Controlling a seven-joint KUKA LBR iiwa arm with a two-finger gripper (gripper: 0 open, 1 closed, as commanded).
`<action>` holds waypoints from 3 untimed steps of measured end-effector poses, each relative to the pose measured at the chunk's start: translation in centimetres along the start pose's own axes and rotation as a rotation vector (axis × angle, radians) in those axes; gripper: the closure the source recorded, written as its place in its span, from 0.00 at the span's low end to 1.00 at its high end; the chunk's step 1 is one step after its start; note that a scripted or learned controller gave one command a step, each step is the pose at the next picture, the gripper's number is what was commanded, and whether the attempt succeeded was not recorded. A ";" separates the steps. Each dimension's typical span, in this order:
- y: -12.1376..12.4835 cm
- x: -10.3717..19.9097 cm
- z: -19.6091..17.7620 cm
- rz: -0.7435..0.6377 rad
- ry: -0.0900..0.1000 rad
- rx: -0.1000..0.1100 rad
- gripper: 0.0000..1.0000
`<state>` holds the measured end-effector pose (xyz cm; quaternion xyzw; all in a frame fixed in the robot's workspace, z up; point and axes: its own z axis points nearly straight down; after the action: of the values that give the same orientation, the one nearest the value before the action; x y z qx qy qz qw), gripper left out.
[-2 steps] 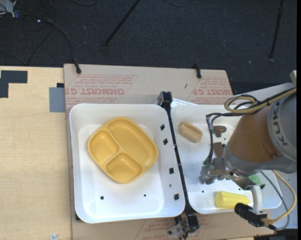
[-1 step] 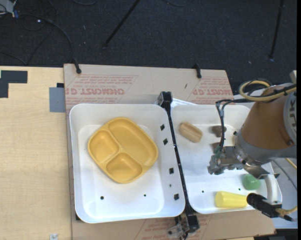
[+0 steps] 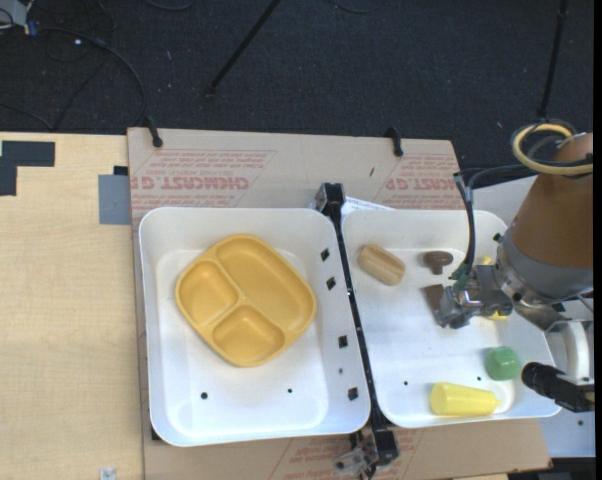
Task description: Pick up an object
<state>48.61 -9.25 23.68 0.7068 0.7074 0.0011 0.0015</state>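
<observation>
My gripper (image 3: 449, 308) hangs low over the middle of the right bin (image 3: 411, 230), reaching in from the right. A small brown piece (image 3: 438, 261) lies just beyond it toward the back. A tan wooden cylinder (image 3: 381, 265) rests to its left, near the divider. A green round object (image 3: 502, 362) and a yellow wedge-like object (image 3: 464, 399) lie nearer the front edge, to the gripper's right and below it. I see nothing held by the gripper.
The left bin (image 3: 166, 368) holds a yellow divided plate (image 3: 244, 298). A black clip rail (image 3: 346, 318) runs between the two bins. The arm's grey and orange body (image 3: 556, 228) covers the right bin's right side. Cardboard lies under both bins.
</observation>
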 end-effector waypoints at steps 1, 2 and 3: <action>0.1 -0.1 -3.0 0.000 0.001 0.004 1.00; 2.0 4.6 -1.1 -0.003 0.002 0.009 1.00; 4.5 10.0 0.0 -0.004 0.001 0.007 1.00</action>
<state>53.10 0.78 23.65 0.7054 0.7088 -0.0009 -0.0013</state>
